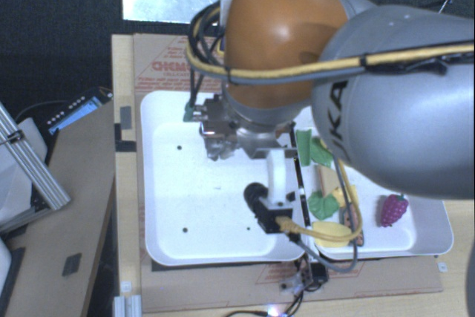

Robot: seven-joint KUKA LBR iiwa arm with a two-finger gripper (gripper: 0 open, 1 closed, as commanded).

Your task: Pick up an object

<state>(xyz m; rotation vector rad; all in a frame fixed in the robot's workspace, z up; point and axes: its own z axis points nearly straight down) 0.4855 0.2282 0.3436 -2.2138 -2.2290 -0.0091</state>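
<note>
Your claw (pixel 215 148) hangs over the left bin (pixel 171 234); its state you cannot tell. Objects, perhaps the purple grapes (pixel 392 209), lie in the right bin (pixel 434 237): center above one before descending.

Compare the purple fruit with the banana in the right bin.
Colour: the purple fruit is magenta, while the banana is yellow. Shape: the purple fruit is short, plump and knobbly, like a grape bunch or berry; the banana is long, thin and curved. Place: the purple fruit lies apart toward the bin's right side; the banana lies near the front edge, partly crossed by cables. Both lie in the right bin.
</note>
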